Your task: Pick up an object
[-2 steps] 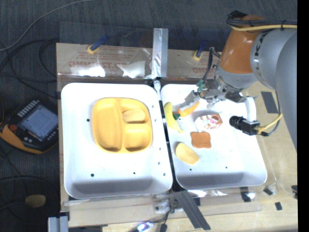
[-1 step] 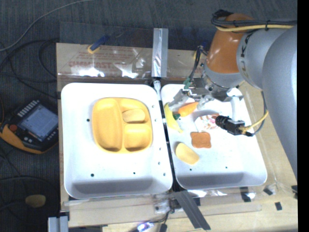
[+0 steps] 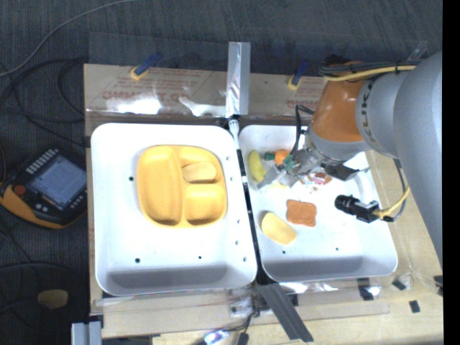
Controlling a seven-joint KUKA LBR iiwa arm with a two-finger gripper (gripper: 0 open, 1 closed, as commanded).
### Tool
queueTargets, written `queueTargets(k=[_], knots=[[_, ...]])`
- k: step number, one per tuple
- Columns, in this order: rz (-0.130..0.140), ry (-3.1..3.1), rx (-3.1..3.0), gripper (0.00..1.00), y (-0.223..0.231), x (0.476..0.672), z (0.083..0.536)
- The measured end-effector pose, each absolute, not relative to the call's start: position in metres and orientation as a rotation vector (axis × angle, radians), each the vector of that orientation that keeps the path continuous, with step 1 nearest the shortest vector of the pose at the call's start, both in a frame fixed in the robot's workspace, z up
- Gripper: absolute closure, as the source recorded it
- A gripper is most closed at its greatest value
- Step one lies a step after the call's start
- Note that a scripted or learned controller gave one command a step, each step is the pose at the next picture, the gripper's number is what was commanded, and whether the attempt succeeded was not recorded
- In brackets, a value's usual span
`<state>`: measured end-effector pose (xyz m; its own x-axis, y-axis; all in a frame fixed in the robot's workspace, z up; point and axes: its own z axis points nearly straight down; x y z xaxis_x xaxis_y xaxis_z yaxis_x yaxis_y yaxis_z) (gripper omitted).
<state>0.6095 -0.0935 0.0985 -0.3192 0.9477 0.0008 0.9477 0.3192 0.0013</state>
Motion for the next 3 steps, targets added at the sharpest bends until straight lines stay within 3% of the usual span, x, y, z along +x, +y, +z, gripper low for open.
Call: queueTargets(k=[1, 2, 3], knots=[[0.006, 2.451, 1.95, 0.0, -0.118, 0.524, 0.09], [0.014, 2.449, 1.949, 1.0, -0.117, 0.526, 0.1], [0.014, 2.45, 1.949, 0.0, -0.117, 0.526, 0.1]])
